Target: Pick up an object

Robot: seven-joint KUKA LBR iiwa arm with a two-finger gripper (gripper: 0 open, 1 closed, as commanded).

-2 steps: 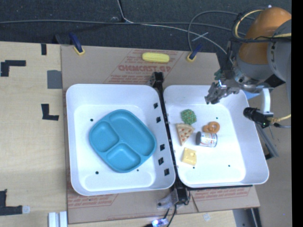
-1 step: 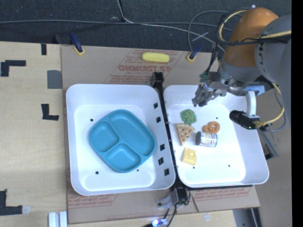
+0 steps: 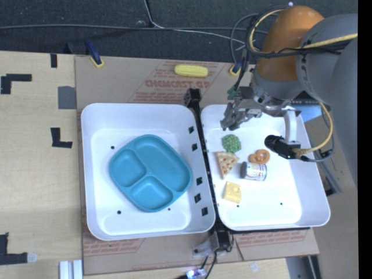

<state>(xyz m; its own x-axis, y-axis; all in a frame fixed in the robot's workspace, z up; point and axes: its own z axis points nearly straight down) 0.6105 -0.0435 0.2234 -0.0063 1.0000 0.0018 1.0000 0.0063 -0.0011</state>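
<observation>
Broccoli [image 3: 231, 142], a small green, knobbly floret, is the piece lying nearest your gripper [image 3: 231, 121]; it sits toward the far left of the right bin [image 3: 302, 205], just on the near side of the gripper tips and apart from them. You cannot tell from this view whether the gripper is open or closed, and nothing is seen held in it.

Count for the right bin, five loose pieces:
- one broccoli floret, as above;
- one pizza slice [image 3: 226, 163], triangular, tan with red spots, just near of the broccoli;
- one yellow cheese wedge [image 3: 233, 192], nearest of all;
- one orange-brown pretzel [image 3: 260, 156], right of the pizza slice;
- one small can [image 3: 255, 171] lying on its side, touching or just beside the pretzel on its near side.

Count for the left bin [image 3: 93, 173]: one blue divided plate [image 3: 150, 172] with three compartments, lying tilted in the middle.

On the surface [image 3: 35, 173] beyond the bins you have one yellow corn cob [image 3: 190, 70], resting on the brown cardboard sheet [image 3: 116, 80].
</observation>
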